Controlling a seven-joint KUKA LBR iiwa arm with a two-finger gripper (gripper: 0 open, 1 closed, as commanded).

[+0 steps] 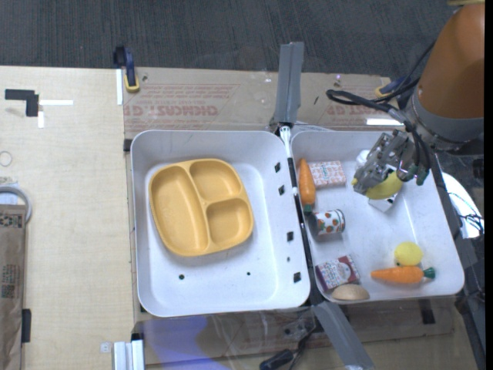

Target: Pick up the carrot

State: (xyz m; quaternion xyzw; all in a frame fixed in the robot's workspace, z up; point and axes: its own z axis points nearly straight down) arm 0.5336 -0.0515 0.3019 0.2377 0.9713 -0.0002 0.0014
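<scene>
Orange plastic carrot (pixel 399 275) sits lower right; gripper (pixel 379 174), clamped on a yellow toy (pixel 384 186), should drop that first, then descend centered.

Two bins sit side by side on the bench, the left bin (pixel 146 206) and the right bin (pixel 443 230) touching along a shared edge. A divided plate (pixel 202 205) lies in the left bin, toward nine o'clock. In the right bin, the carrot (pixel 400 275) lies near five o'clock, with a ball (pixel 408 253) just behind it. A second carrot (pixel 306 182) rests against the nine o'clock wall; a box (pixel 327 173) is beside it and a can (pixel 329 222) is just in front. A packet (pixel 337 271) and a potato (pixel 350 292) lie at seven o'clock. The gripper (pixel 377 172) hangs over the bin near one o'clock.
</scene>
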